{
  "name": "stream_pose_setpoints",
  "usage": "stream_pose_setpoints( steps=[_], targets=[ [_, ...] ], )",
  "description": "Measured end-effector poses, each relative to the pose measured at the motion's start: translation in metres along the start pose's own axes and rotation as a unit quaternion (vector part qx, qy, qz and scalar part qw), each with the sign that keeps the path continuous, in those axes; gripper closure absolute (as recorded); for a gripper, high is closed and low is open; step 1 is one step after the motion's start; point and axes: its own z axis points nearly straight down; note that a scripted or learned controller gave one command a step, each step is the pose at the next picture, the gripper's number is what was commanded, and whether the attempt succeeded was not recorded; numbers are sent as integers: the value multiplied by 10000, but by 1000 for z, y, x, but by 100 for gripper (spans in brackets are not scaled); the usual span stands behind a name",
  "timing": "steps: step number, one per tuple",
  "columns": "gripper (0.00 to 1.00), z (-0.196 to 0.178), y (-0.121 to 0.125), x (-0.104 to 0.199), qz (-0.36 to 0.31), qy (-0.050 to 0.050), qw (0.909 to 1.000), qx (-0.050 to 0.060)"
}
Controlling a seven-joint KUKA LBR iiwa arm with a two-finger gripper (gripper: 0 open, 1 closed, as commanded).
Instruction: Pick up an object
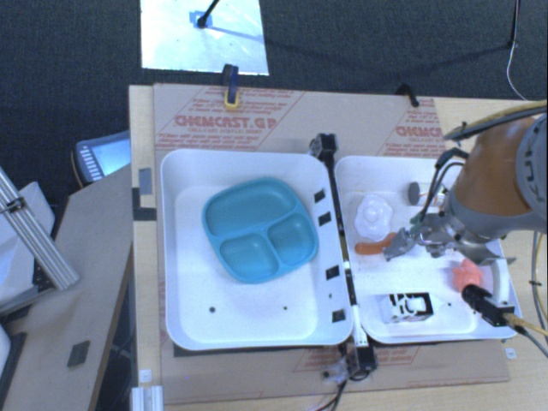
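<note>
Objects to pick: a clear crumpled plastic piece, a thin orange stick, a salmon-pink lump, a small grey piece and a black-and-white item are all lying in the right bin.
Writing: red letters reading "CHEMCAST GP" are showing on the brown board behind the bins, with the same print partly visible at the right.
Left bin: the left bin is holding a blue divided plate with three compartments.
Surface: both bins are sitting side by side on the board, on a pale wooden bench; a yellow clamp is gripping the board's far edge.
Room: dark carpet is lying beyond the bench, with a shiny square sheet on it.
Arm: the arm is reaching in from the right, bent low over the right bin.
Claw: the gripper is hanging just beside the orange stick's right end; whether it is spread or pinching cannot be told.
</note>
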Motion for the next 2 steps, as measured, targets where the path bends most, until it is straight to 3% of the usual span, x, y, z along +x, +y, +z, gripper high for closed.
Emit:
stream_pose_setpoints(
  steps=[1,2],
  targets=[
    [0,51,0,0,-2,4,10000,-4],
    [100,38,1,0,0,-4,10000,-30]
  ],
)
